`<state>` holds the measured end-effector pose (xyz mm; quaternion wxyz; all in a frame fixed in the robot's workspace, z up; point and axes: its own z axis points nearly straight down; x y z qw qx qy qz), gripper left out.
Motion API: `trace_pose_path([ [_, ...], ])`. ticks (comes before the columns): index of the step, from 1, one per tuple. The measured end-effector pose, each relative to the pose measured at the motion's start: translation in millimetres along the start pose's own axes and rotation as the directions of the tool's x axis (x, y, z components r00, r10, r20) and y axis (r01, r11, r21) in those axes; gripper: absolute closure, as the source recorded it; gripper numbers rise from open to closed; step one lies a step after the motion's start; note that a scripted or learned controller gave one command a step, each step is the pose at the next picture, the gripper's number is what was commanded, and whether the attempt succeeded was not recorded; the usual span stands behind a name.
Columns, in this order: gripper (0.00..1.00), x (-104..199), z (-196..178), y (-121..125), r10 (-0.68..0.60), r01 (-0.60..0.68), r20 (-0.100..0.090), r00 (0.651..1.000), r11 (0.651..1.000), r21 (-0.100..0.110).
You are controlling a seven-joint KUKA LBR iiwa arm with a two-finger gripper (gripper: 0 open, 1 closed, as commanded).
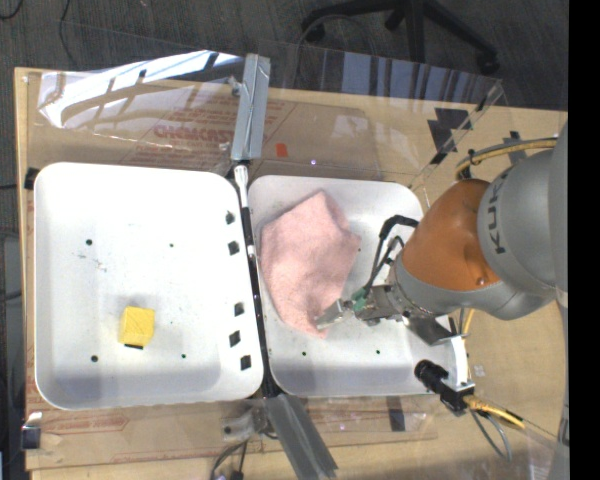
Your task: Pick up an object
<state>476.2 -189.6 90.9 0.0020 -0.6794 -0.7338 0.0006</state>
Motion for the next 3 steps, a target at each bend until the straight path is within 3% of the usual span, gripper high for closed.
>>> trace_pose_path([
  [1, 1.0, 0, -10, 1, -0.006, 0.006, 0.0, 1.0, 1.0, 0.0],
  [2, 1.0, -22, -170, 13, -0.679, 0.679, 0.008, 0.734, 0.734, -0.002],
  [3, 1.0, -20, -50, 41, -0.746, 0.746, 0.001, 0.666, 0.666, 0.0],
])
